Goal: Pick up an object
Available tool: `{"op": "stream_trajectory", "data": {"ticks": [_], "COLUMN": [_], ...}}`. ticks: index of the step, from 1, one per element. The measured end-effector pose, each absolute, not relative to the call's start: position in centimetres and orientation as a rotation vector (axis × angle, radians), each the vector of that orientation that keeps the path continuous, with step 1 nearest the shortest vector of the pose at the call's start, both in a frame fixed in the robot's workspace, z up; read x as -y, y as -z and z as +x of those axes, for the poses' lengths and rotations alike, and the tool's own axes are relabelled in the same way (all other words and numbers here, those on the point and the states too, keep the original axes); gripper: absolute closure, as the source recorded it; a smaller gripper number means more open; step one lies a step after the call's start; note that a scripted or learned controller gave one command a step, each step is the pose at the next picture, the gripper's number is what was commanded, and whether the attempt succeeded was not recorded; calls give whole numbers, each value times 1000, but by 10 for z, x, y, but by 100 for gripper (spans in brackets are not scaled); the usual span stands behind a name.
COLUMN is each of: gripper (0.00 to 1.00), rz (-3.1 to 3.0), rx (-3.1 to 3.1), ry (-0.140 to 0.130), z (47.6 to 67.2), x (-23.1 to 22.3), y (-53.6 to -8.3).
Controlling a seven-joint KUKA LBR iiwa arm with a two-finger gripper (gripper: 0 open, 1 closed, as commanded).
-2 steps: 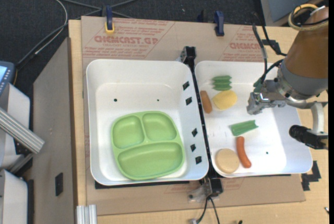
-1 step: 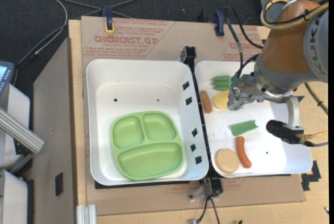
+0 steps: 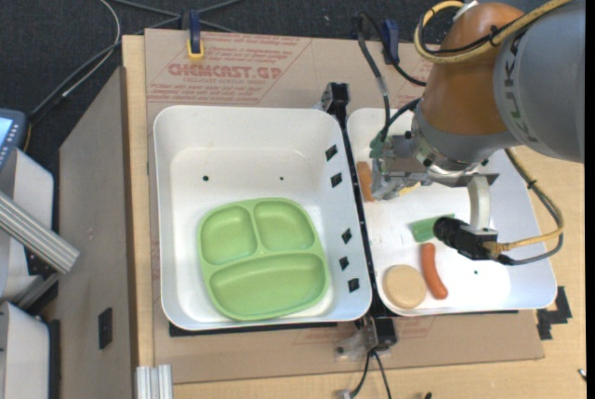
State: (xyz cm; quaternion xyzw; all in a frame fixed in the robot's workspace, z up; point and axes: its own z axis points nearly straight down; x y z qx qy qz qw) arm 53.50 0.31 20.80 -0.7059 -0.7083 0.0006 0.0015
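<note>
The right bin holds an orange stick-shaped piece against its left wall. It also holds a green piece, a red sausage and a round tan bun near the front. My gripper hangs low over the bin's left part. It is just right of the orange piece and behind the green one, and the wrist body hides most of it. Nothing can be seen held in it.
In the left bin lies a green divided plate. A black divider with clips runs between the bins. A black fitting on a yellow cable hangs from the arm over the right bin, and the arm's bulk covers that bin's back.
</note>
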Motion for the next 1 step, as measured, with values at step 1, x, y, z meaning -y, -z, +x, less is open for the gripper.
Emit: {"op": "stream_trajectory", "data": {"ticks": [1], "gripper": [100], "rz": [-2217], "rx": [2224], "ry": [1], "z": [540], "x": [-53], "y": [-204]}}
